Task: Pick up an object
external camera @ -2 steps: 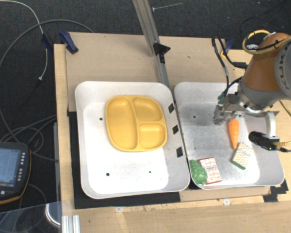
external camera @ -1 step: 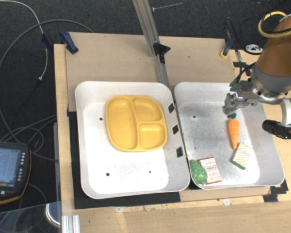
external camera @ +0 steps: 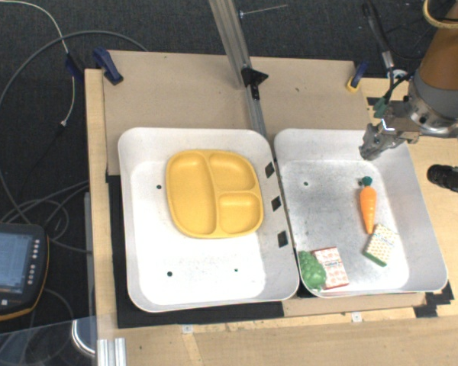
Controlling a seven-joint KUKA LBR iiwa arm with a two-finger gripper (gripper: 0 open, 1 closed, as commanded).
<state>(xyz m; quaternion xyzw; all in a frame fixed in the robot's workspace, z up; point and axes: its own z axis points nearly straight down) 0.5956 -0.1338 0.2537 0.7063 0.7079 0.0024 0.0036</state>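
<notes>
Nearest you, along the right bin's (external camera: 412,204) near edge, lie a green lump (external camera: 312,270), a small red-and-white box (external camera: 332,268) and a patterned sponge-like block (external camera: 381,245). Your likeliest target, the toy carrot (external camera: 368,207), lies just beyond; it looks light, stiff and smooth, so grip across its thick middle. Whether the gripper (external camera: 372,145) is clenched, you cannot tell.

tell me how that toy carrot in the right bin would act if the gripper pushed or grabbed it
The toy carrot looks rounded and tapered, so a sideways push would probably roll it in an arc. It seems small and likely light. Its smooth narrowing body might slip from the gripper unless grasped across the thicker end.
</notes>
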